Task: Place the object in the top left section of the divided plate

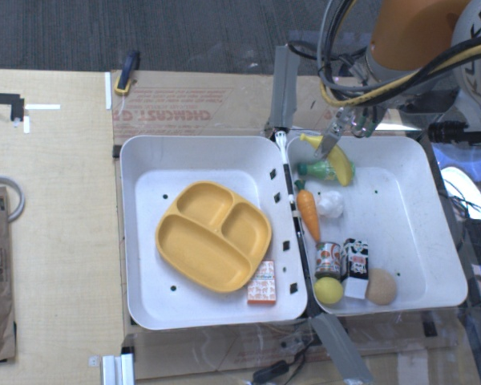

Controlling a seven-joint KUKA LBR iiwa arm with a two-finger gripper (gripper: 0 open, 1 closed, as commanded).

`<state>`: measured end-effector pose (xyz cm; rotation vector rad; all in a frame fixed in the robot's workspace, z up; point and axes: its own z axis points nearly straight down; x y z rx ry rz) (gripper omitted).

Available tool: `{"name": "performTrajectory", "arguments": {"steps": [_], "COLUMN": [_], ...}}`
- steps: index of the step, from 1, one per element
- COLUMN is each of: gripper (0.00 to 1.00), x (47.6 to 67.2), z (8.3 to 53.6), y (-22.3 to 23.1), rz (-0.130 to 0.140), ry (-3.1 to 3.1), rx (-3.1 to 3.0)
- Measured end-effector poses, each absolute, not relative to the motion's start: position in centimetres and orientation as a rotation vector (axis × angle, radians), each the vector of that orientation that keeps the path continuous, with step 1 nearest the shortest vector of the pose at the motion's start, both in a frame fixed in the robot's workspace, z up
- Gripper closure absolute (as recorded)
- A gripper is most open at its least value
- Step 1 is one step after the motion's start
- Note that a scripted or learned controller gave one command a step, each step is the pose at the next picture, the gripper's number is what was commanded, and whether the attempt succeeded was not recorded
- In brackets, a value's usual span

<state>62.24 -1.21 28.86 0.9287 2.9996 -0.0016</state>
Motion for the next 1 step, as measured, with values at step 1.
{"name": "performTrajectory", "arguments": {"steps": [1], "gripper": [1.00], "x": [61.59], "z": [28.77], "y": [3.86], "rz": [-0.002], "ry": [3.021], "rx": [0.860]}}
